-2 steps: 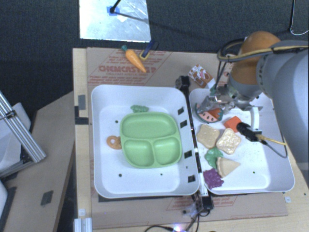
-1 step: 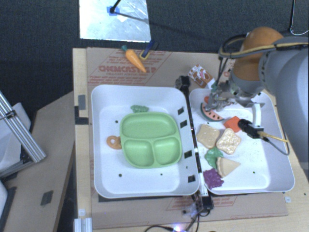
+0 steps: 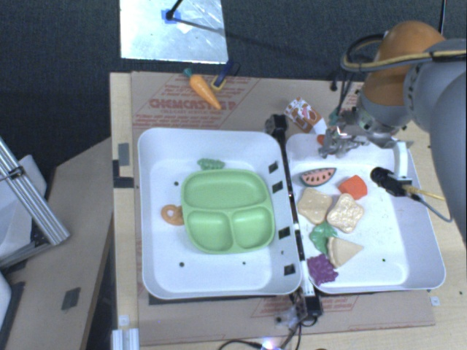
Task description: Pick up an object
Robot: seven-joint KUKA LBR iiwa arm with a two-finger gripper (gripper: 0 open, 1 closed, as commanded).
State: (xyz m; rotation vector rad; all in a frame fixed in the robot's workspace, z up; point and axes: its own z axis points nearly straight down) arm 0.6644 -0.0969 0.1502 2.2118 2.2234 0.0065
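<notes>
My gripper (image 3: 332, 149) hangs over the far left part of the right bin (image 3: 408, 265), just above its back rim. A small red-orange piece (image 3: 322, 138) shows right beside the fingertips. In the right bin lie a watermelon slice (image 3: 319, 176), an orange-red block (image 3: 353, 187), a tan bread slice (image 3: 314, 205), a waffle-like cracker (image 3: 345, 213), a green leafy piece (image 3: 322, 232), a pale wedge (image 3: 343, 251) and a purple grape bunch (image 3: 322, 269). The watermelon slice is a short way in front of the gripper.
The left bin (image 3: 157, 195) holds a green divided plate (image 3: 224, 210), a small green piece (image 3: 211, 164) and an orange pretzel ring (image 3: 172, 214). Behind the bins lie a toy carrot (image 3: 203, 90) and a red-and-white packet (image 3: 301, 114). A silvery sheet (image 3: 174, 20) sits at the far back.
</notes>
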